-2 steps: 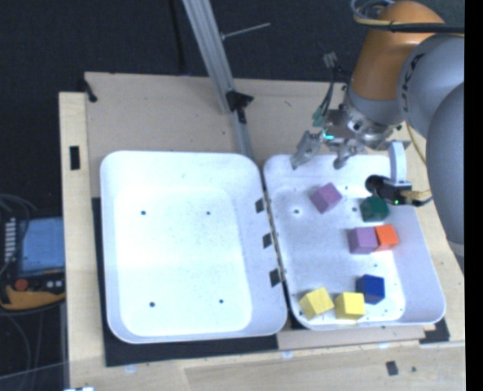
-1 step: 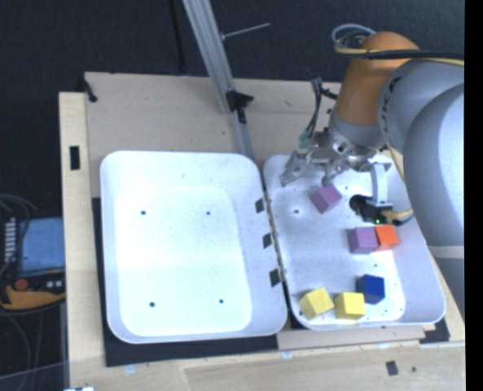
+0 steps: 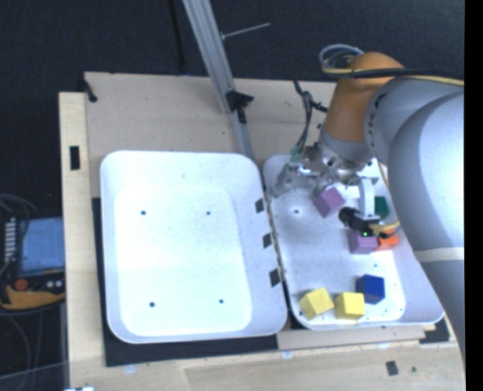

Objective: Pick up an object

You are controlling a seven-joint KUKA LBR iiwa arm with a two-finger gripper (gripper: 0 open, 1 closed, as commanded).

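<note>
Open room left, crowded right.

Wide bare floor across the left shallow white bin (image 3: 180, 243). In the right shallow white bin (image 3: 306, 243), open floor down the left-centre only; hemmed by the grey arm with orange band (image 3: 404, 137) above, purple block (image 3: 330, 201), two yellow blocks (image 3: 332, 304) and blue cube (image 3: 371, 287) along the near edge.

From my feed I see a pale wooden counter (image 3: 184, 116) set against a dark, near-black floor (image 3: 78, 23). A slim grey metal post (image 3: 212, 51) slants up from the counter's far side. Off the left edge sits a small blue-screened device (image 3: 41, 247) among loose black cables (image 3: 5, 316). Light falls evenly, without hard shadows.
</note>
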